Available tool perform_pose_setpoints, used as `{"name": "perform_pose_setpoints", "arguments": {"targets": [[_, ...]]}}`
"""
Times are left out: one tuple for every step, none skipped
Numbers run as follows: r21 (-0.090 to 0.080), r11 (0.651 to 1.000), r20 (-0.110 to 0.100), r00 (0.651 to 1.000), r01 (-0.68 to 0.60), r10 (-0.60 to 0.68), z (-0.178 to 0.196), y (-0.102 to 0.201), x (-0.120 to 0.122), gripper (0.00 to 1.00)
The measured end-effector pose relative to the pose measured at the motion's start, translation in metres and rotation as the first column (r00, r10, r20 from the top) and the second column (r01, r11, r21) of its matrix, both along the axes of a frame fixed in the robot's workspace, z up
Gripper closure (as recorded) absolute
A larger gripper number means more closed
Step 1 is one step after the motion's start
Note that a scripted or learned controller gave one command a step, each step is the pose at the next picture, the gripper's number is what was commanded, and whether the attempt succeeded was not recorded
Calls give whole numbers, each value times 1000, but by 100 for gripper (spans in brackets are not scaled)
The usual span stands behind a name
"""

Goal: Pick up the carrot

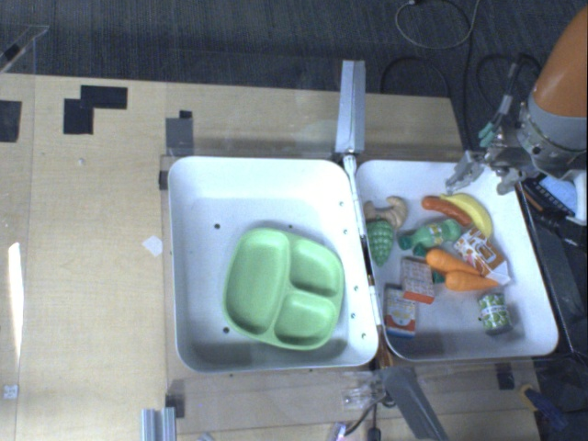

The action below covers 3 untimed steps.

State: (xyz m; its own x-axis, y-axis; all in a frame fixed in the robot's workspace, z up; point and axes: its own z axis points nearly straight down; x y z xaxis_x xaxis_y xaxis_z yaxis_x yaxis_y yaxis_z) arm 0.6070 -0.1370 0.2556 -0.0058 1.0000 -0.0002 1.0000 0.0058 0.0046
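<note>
Carrot lying in right bin, beside banana. Hand up over bin's far edge, fingers spread, pinching nothing.

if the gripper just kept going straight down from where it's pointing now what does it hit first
Probably the banana: the gripper hangs over the right bin's far edge, just above it. Depth is unclear from this slant. The carrot lies nearer the camera, off that line.

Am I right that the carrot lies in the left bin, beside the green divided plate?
Not quite: the camera view shows the carrot in the right bin, among the other toy foods. The green divided plate sits in the left bin.
</note>
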Motion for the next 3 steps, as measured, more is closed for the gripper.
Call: {"name": "perform_pose_setpoints", "arguments": {"targets": [[0,992,-3,992,128,-128,-103,10,-30,0],[-2,979,26,979,204,-204,-151,39,-59,0],[0,979,34,978,205,-205,-138,40,-57,100]]}}
